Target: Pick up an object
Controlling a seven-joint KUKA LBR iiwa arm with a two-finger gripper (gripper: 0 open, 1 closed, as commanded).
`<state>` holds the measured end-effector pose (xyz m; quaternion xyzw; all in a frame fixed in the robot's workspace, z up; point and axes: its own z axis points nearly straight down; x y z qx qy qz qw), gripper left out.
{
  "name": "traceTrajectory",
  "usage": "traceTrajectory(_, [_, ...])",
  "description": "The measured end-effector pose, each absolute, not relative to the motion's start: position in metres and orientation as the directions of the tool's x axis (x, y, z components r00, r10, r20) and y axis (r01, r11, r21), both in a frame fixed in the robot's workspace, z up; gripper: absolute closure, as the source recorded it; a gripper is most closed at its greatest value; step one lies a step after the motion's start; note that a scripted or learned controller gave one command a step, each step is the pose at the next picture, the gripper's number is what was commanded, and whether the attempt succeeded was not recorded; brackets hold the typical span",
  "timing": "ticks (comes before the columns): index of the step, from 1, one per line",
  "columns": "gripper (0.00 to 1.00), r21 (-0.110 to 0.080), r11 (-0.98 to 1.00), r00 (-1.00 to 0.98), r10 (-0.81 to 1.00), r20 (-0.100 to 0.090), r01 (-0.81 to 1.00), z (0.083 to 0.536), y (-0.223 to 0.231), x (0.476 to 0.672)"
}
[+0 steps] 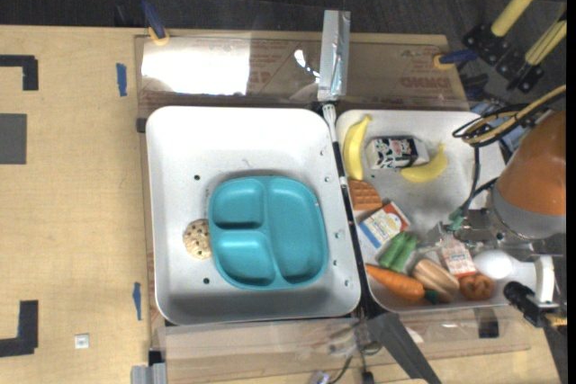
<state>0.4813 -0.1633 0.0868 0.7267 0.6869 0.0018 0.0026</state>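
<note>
The right bin (454, 123) holds many toy foods. At its back lie a yellow banana (355, 148), a black-and-white milk carton (393, 152) and a second banana (428, 168). Toward the front are an orange waffle (364, 193), a red-and-blue carton (382, 225), a green vegetable (397, 249), a carrot (396, 283), a bread roll (435, 277), a small red-and-white carton (459, 261), a white egg (495, 265) and a red fruit (477, 287). My gripper (461, 236) hangs low over the front right of this bin, just above the small carton.
The left bin (180, 139) holds a teal divided plate (267, 231) with a cookie (197, 238) beside its left edge. The arm's orange band (540, 171) and grey wrist cover the right bin's right side. Black cables (490, 123) loop over its back right corner.
</note>
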Motion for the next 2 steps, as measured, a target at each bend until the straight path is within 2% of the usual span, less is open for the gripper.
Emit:
traceTrajectory(1, [1.0, 0.011, -0.057, 0.057, 0.998, -0.004, 0.998, 0.096, -0.164, 0.483])
traceTrajectory(2, [1.0, 0.012, 0.021, -0.021, 1.0, -0.002, 1.0, 0.245, -0.119, 0.509])
